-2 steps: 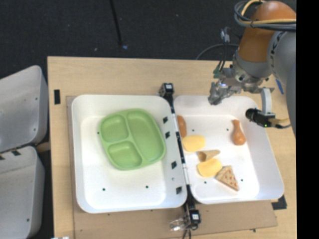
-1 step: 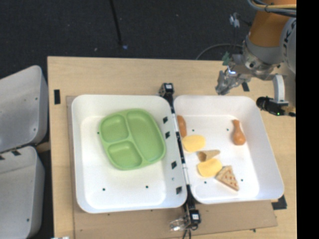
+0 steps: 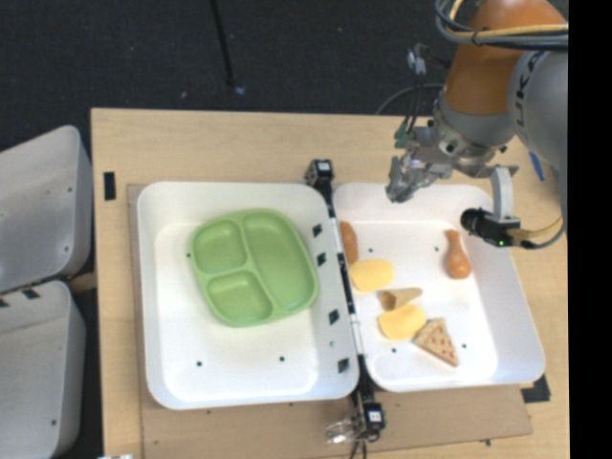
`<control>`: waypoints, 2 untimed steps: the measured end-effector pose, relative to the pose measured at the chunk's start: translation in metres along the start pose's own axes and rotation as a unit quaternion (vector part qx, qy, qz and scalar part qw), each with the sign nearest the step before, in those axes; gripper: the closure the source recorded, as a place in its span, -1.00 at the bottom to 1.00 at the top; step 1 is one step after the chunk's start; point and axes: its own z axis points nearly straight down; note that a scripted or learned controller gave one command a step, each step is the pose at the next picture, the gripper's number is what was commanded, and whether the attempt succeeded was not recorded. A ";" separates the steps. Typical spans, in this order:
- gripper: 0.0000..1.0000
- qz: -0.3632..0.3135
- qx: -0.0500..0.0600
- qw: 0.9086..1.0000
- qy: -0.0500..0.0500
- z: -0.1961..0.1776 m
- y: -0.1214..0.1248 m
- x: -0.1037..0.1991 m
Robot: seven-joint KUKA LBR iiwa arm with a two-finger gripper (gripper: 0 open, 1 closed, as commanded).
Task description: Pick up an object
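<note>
**Arm waits over the food bin, nothing picked yet**

Dark floor lies all around a pale wooden counter (image 3: 229,146) that carries two white bins side by side.

No one thing is named to pick, so any toy food in the right bin (image 3: 507,347) will do. A chicken leg (image 3: 457,254) lies near the bin's right side, brown and smooth, with a thin end and a fat end. A sausage (image 3: 349,242) lies along the bin's left edge. Just beside it is a round yellow piece (image 3: 371,274). Lower down sit a small brown wedge (image 3: 402,297), another yellow piece (image 3: 401,322) and a pizza slice (image 3: 437,341), close to the bin's front edge.

The gripper (image 3: 406,185) hangs over the back edge of the right bin, well apart from all the food. I cannot tell if the jaws are wide or narrow. I see nothing between them.

I think the arm is at the reaching step. Next it should move toward the front of the bin, stop over one piece, go down and close on it. The chicken leg lies alone, so it looks like an easy pick.

The left bin (image 3: 163,352) holds a green plate (image 3: 253,268) with three parts.
</note>
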 end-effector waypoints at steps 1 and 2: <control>1.00 0.000 0.000 1.000 0.000 0.012 -0.031 0.048; 1.00 -0.001 0.000 1.000 0.001 0.004 -0.051 0.097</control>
